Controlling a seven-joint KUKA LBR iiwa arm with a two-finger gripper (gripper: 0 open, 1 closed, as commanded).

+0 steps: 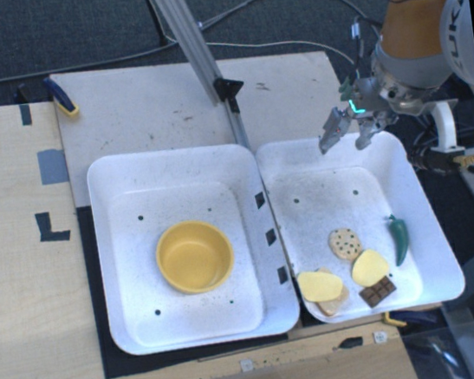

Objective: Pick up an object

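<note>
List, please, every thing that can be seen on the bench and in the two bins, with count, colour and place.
bins: 2, white, side by side on the bench
bowl: 1, yellow, middle of the left bin
cookie: 1, tan with dark dots, right bin, near part
pepper: 1, green, right bin, by the right wall
yellow slices: 2, yellow, right bin, near edge
chocolate piece: 1, dark brown, right bin, touching the right slice
metal pole: 1, grey, slanting above the gap between the bins
clamp: 1, blue and yellow, far left corner of the grey board
arm: 1, grey with orange band, upper right
gripper: 1, grey, open, above the far edge of the right bin, holding nothing
</note>
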